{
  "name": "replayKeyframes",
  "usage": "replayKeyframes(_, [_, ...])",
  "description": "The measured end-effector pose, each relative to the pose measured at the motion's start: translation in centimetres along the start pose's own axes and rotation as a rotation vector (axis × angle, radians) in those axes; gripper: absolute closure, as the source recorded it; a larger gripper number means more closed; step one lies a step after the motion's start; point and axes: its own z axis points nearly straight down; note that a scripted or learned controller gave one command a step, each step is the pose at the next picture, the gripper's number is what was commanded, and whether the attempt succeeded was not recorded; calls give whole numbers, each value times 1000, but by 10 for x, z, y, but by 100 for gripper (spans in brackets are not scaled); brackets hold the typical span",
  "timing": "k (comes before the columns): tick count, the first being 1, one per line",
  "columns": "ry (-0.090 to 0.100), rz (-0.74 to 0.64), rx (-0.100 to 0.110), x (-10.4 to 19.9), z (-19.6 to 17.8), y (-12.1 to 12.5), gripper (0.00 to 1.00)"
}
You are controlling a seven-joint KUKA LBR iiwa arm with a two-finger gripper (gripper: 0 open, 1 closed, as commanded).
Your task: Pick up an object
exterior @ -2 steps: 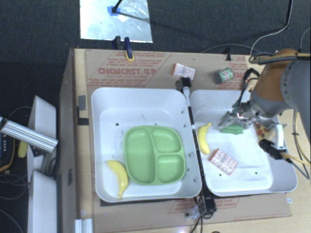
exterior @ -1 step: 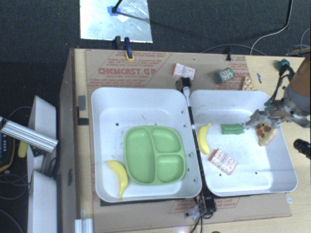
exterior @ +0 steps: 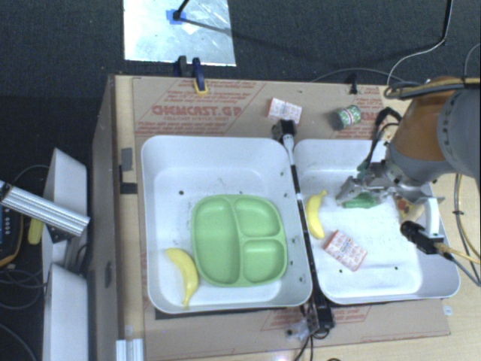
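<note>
Two white bins sit side by side on the bench, seen from the one overhead camera. Left bin: a green divided plate near its centre, and a yellow banana lying just off the plate's 7 o'clock edge, long axis running roughly 11 to 5.

Right bin: a second yellow banana close against the dividing wall at the bin's 9 o'clock side, long axis near 12 to 6. A small red-and-white packet lies near the bin's middle, toward 6 o'clock, tilted. A green object sits under the gripper at about the bin's 12 to 1 o'clock area; too small to name further.

Gripper comes in from 3 o'clock on the grey arm, tip low over the green object. Whether it is spread or pinching, I cannot tell; the metal and the green blur together at this slant.

Judgement: the green object is the likeliest target, directly beneath the tip. The banana lies at the tip's 8 o'clock, the packet at its 6 o'clock, both apart from it. Open floor extends toward 5 o'clock; the back wall at 12 is near, leaving little room there.

Outside the bins, on the board: a small printed packet and a small green can.
</note>
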Motion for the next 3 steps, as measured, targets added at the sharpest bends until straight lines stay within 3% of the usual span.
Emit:
replayKeyframes(1, [-4, 2, -4, -53, -66, 38, 0])
replayKeyframes(2, [-1, 0, -1, -23, 25, 22, 0])
replayKeyframes(3, [-4, 2, -3, -73, -34, -12, 0])
